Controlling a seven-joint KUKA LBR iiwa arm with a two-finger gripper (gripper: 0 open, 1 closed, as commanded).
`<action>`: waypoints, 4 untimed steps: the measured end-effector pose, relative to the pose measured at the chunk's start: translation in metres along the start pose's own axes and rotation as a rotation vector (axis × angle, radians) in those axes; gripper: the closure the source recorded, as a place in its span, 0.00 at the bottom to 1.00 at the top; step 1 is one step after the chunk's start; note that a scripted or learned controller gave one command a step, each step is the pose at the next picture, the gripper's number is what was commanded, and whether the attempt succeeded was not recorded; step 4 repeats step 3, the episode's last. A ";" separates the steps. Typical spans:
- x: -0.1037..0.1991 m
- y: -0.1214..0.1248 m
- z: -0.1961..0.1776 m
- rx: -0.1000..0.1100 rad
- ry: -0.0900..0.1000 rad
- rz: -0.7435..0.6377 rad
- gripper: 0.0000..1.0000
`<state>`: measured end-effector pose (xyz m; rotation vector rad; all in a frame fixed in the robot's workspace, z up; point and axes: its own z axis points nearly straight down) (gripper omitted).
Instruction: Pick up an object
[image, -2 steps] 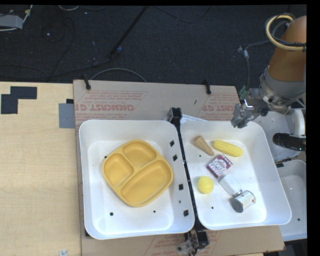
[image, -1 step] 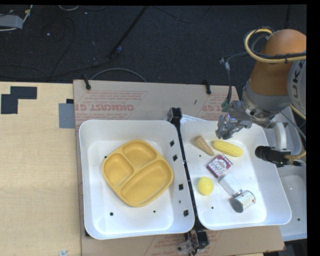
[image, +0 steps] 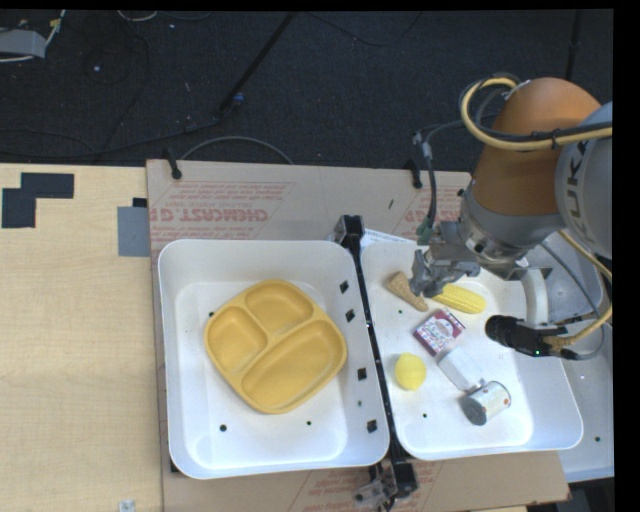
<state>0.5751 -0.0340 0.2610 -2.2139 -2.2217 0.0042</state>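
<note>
Yellow corn cob (image: 459, 298) lying lengthwise left-right in right bin (image: 560, 425), gripper (image: 432, 280) touching it, grip unclear.

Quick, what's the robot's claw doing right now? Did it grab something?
Gripper: low in the right bin, between the tan piece and the yellow corn; cannot be told whether it is open or closed.

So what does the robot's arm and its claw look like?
The arm is fat and rounded, grey, with a big shiny orange band above the wrist. A yellowish cable loops beside the band, and thin dark wires run down toward the claw. The claw is small, made of dull grey metal with dark parts. Part of some lettering shows on the grey shell at the picture's right.
</note>
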 end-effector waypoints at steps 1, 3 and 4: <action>0.051 -0.024 -0.001 0.000 0.000 -0.001 1.00; 0.141 -0.068 0.017 0.001 -0.001 -0.002 1.00; 0.141 -0.068 0.017 0.001 -0.001 -0.002 1.00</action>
